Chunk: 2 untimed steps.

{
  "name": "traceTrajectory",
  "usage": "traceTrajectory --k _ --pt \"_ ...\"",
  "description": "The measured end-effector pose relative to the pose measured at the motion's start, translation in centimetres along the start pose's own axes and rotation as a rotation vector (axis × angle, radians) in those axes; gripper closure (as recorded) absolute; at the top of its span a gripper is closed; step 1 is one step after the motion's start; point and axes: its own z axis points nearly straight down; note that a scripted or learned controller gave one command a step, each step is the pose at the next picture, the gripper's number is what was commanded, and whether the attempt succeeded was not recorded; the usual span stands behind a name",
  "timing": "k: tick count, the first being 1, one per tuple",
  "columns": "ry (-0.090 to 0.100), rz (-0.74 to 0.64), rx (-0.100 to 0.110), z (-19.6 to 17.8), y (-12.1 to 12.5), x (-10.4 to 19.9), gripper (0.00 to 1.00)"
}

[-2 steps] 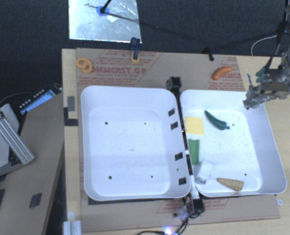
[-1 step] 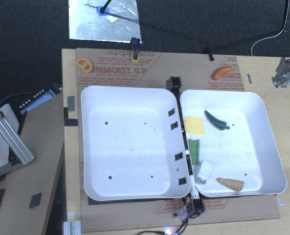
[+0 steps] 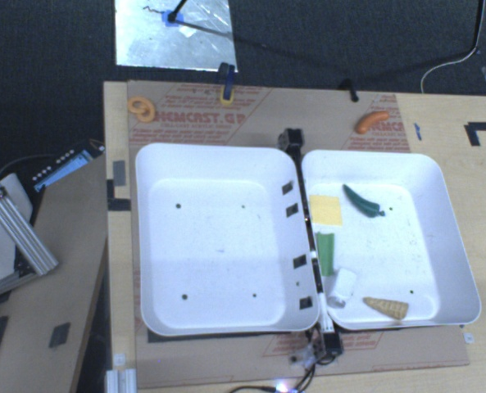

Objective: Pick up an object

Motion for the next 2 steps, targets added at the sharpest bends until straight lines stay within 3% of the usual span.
traceTrajectory --k 1,2 --pt "0.001 -0.004 0.004 0.4 7.3 -2.9 1.0" --pt "0.002 0.002 0.007 0.3 7.0 -7.5 1.0"
